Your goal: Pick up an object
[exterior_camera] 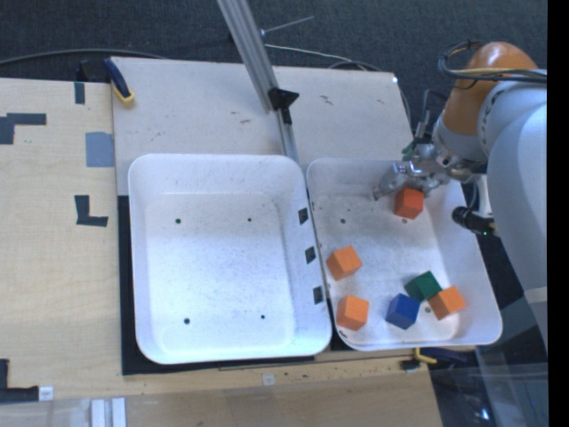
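The tool (pixel 411 183) sits in the upper right of the frame, low over the far end of the right bin (pixel 373 178), with the grey arm (pixel 520 176) and its orange band (pixel 480 92) reaching in behind it from the right edge. A red-orange cube (pixel 409 204) lies directly beneath the tool tip, touching or very nearly touching it on the lower side in the picture. Whether the tool is spread, pressed together or pinching the cube cannot be told from here: the metal parts blur together and hide the contact.

The relation that matters is this: the cube lies just below the tool in the frame, almost under it, so I judge that any grasp turns on a short straight descent, not a sideways reach. The cube looks slightly turned against the bin walls.

Further out, toward the lower part of the same bin, lie two orange cubes (pixel 344 261) (pixel 353 311) near the left wall, and a cluster of a blue cube (pixel 402 310), a green cube (pixel 423 285) and another orange cube (pixel 446 302). The left bin (pixel 142 238) stands beside it on the counter (pixel 53 238).
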You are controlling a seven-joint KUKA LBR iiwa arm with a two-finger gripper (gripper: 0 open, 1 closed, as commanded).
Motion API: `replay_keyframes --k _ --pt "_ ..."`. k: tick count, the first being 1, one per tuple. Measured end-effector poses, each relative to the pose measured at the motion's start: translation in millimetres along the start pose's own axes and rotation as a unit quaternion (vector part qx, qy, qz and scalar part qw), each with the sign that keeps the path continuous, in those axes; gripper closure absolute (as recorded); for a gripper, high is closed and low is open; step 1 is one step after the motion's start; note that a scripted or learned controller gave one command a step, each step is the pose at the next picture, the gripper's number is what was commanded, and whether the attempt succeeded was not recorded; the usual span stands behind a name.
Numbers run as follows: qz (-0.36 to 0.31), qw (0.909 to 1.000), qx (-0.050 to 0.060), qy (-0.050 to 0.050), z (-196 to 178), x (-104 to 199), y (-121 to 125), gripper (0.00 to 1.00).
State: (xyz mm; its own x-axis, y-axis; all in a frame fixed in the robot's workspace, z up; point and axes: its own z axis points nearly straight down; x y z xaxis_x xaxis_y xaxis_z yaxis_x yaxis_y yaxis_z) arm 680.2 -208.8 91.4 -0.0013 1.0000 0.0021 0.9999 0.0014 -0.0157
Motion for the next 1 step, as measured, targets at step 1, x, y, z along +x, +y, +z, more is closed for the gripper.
replay_keyframes --k 1 --pt "0.000 0.9999 -0.012 -0.005 -3.6 4.3 -21.0 0.00"
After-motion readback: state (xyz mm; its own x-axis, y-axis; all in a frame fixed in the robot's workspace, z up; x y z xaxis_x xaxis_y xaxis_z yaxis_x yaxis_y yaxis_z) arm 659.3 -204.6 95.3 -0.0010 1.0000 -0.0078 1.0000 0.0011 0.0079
